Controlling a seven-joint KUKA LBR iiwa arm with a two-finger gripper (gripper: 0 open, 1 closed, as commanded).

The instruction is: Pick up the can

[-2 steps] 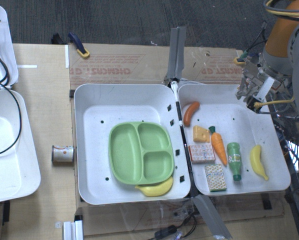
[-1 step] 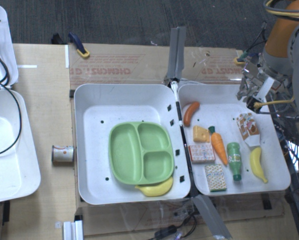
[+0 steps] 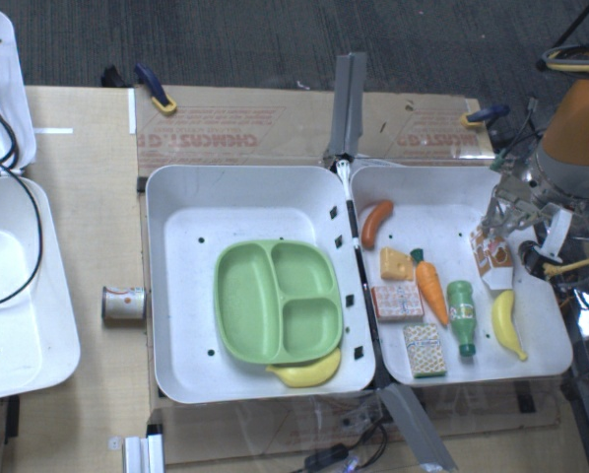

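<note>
Over the right bin's [image 3: 560, 348] right edge, the gripper [image 3: 503, 223] is hovering, its grip state impossible to tell; the can [image 3: 123, 304], seemingly, is lying outside both bins, demanding a long reach left.

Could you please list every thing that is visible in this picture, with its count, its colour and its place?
Shallow white bins: 2, side by side, left bin, right bin.
Green divided plastic plate: 1, in left bin.
Yellow bananas: 2, one at the plate's near edge, one in right bin.
Orange carrot: 1, right bin.
Green bottle: 1, right bin.
Red sausage: 1, right bin.
Yellow cheese wedge: 1, right bin.
Small boxes: 2, pinkish, greenish, right bin.
White and orange carton: 1, right bin, under the gripper.
Small metal can: 1, on its side, on the bench left of the bins.
Gripper: 1, grey, over right bin.
</note>
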